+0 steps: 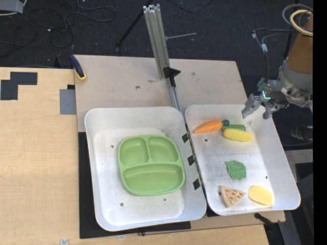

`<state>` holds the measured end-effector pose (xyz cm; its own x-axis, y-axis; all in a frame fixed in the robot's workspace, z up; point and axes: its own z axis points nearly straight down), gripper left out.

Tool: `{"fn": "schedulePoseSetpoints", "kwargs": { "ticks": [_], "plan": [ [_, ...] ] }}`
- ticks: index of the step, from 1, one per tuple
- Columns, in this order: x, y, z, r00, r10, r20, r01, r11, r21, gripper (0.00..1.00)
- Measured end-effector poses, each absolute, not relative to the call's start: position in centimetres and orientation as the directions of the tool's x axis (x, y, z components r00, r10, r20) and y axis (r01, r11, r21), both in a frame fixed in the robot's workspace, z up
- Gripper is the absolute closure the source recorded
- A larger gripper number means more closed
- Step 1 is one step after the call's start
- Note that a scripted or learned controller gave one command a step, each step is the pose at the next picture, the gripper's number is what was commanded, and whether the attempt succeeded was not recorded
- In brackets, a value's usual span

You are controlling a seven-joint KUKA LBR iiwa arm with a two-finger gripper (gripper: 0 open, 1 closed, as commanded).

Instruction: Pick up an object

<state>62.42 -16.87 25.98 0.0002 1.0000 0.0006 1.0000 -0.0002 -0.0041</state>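
Above the right bin's (286,152) far rim, your gripper (258,107) hangs with fingers spread, nothing between them; just below-left lie the corn (238,134) and carrot (207,126) (touching ends), other toys farther down.

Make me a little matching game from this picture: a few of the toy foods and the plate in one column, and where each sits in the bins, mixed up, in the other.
Things:
1. carrot
2. green plate
3. pizza slice
4. corn

Places:
A. middle of the left bin
B. near edge of the right bin, left of the yellow piece
C. far end of the right bin, by its left wall
D. far end of the right bin, right of the carrot

Pairs: 1-C, 2-A, 3-B, 4-D
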Motion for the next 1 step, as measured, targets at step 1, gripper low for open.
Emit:
{"fn": "schedulePoseSetpoints", "kwargs": {
  "ticks": [1],
  "plan": [
    [62.5, -16.88, 26.15, 0.0, 1.0, 0.0, 1.0, 0.0, -0.001, 0.0]
  ]
}}
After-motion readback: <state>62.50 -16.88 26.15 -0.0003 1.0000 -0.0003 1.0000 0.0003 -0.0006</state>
